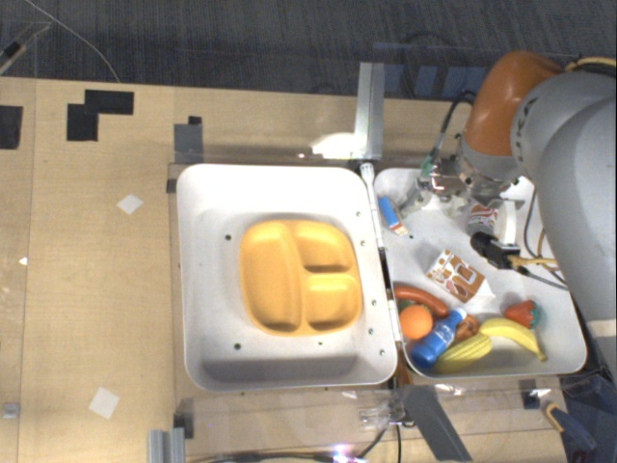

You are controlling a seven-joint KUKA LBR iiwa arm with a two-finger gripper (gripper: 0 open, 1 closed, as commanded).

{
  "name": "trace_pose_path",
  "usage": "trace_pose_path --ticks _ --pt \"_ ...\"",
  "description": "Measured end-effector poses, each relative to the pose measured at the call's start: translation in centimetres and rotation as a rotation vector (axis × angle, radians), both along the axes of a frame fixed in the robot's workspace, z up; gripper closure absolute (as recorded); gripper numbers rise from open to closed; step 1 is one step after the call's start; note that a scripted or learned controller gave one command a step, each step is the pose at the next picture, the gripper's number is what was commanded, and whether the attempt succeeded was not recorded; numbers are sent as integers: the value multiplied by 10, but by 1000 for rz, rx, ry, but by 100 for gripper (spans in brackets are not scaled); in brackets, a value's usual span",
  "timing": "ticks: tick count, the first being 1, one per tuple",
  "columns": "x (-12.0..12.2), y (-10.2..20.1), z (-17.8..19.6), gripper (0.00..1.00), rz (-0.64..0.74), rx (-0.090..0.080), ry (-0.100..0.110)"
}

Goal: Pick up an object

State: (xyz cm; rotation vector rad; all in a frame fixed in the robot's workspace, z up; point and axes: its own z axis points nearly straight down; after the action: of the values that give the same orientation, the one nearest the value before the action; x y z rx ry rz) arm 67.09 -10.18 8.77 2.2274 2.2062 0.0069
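Banana (492,340), right bin's (569,350) six o'clock: light, firm, smooth; grasp mid-curve. Gripper (453,186) at twelve o'clock; whether open or closed, cannot tell.

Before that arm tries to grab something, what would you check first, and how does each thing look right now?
1. Objects available in the right bin: ok; banana, orange, blue bottle and snack packet lie there.
2. Gripper over the right bin: ok, at its far end.
3. Gripper open or shut: cannot tell.
4. Anything held: cannot tell.
5. Target free of neighbours: not ok; the fruit and bottle crowd together at the near end. The snack packet lies apart.
6. Left bin: ok; holds a yellow divided tray.
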Motion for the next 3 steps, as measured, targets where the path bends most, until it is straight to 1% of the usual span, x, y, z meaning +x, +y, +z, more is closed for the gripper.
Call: trace_pose_path --ticks 1,2,3 --pt "-60 -62 2 0 3 5 -1" --pt "1 -11 0 0 -66 3 -1" --pt "-33 -3 1 0 -201 3 -1"
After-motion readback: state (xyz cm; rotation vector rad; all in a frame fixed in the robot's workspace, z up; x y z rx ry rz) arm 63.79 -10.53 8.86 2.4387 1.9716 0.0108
